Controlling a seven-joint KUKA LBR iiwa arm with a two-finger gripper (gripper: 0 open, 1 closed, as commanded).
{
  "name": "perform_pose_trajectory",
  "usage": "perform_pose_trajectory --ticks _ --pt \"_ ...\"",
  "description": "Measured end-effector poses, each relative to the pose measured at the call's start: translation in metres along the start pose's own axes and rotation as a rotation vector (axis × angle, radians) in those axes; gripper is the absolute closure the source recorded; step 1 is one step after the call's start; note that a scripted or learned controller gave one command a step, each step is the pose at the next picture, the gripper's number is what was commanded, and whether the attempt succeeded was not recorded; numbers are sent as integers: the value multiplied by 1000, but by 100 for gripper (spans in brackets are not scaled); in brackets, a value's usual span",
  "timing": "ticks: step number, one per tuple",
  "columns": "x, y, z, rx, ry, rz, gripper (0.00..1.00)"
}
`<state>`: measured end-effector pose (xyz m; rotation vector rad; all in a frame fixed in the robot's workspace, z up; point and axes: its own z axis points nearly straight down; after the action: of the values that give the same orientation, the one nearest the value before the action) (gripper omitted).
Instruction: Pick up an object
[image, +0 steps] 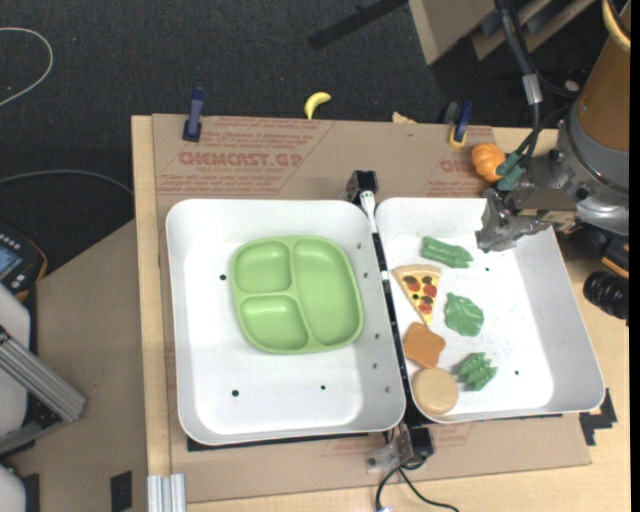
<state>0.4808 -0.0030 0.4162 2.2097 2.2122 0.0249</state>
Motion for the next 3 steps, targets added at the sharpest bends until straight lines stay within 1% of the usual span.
perform_pose_trajectory --ticks 1,2,3 --pt "15 -10 230 39 -1 3 100" --pt "43 -1 82 5 2 -4 100" --pt "59 0 -40 5 2 -3 100"
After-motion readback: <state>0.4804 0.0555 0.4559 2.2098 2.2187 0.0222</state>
